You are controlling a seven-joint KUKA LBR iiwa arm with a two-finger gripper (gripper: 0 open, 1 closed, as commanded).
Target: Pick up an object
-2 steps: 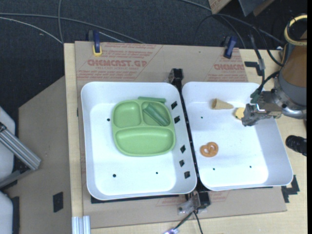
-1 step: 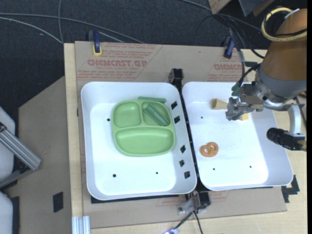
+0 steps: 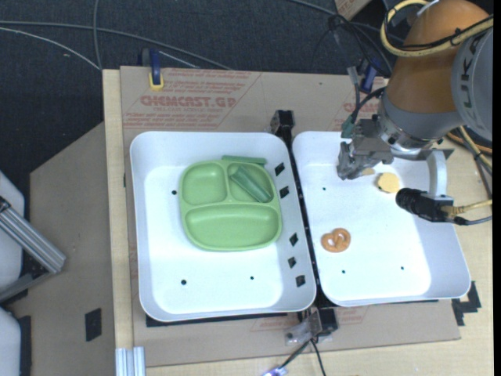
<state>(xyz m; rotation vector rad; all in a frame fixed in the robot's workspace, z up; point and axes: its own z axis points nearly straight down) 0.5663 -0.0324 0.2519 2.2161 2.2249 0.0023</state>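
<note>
Pretzel (image 3: 336, 240) lies below gripper (image 3: 354, 168) (open/shut: can't tell), well apart

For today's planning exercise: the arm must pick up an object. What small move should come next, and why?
Probably a short shift toward the small round yellow biscuit-like piece in the right white bin: the gripper hangs just beside it, nearer than the brown pretzel-shaped piece.

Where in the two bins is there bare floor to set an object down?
Left bin: the front strip below the green plate. Right bin: the front half below the pretzel. Crowded at the back right, around the gripper and yellow piece.
</note>
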